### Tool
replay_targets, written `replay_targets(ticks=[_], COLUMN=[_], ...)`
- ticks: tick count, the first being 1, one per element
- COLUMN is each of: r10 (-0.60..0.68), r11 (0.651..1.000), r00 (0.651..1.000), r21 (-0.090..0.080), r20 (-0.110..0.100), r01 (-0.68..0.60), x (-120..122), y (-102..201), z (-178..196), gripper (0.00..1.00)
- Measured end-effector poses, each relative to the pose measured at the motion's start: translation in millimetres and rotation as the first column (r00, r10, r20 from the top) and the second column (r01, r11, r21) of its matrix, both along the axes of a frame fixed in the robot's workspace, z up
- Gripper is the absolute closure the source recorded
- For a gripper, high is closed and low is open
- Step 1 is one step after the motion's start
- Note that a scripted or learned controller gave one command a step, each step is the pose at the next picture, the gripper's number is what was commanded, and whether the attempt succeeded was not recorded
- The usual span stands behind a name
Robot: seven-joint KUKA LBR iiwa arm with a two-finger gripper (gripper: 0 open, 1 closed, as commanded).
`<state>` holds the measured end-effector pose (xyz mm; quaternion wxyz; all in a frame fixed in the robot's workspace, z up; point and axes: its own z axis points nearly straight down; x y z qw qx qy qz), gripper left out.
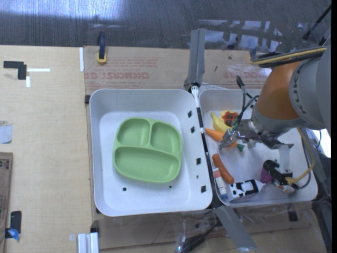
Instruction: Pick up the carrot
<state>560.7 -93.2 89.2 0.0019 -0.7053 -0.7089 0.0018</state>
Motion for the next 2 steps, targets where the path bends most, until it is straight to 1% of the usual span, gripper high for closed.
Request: replay_targets(ticks=[1, 2], r10=[-0.005, -0.026], r11=[1.000, 1.000], r00=[1.000, 1.000], r21=[0.000, -0.001], r20=[-0.004, 0.000], r01=[0.005, 0.026], x=[-1, -41], y=[-2, 69], z=[7, 100], gripper=[1.00, 1.00])
